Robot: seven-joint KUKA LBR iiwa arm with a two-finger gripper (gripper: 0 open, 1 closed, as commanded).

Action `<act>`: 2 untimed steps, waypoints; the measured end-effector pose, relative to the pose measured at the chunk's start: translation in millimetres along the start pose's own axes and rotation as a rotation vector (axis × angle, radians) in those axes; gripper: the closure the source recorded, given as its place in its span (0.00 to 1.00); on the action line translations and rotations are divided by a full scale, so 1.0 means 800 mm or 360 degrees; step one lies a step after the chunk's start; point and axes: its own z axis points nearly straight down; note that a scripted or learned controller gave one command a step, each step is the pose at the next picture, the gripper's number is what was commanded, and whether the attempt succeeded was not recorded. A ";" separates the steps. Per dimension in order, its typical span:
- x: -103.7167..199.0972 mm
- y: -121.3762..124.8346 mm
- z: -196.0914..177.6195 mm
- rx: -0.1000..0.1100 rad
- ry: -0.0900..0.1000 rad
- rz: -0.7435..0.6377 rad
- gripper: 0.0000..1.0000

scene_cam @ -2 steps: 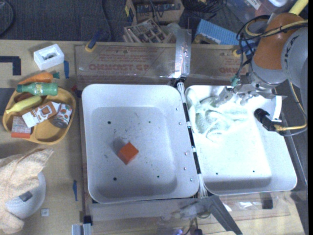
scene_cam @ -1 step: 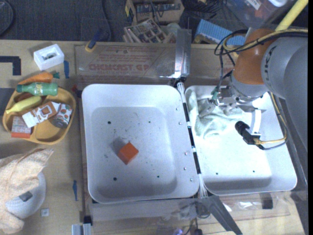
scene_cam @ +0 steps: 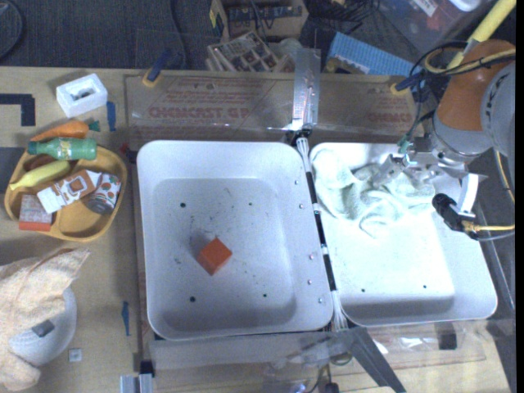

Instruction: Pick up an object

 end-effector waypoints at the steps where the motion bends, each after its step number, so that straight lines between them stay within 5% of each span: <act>1: 0.090 -0.025 0.010 -0.0008 0.0001 -0.0250 0.00; 2: -0.027 0.014 -0.015 0.0002 0.0001 -0.0065 0.00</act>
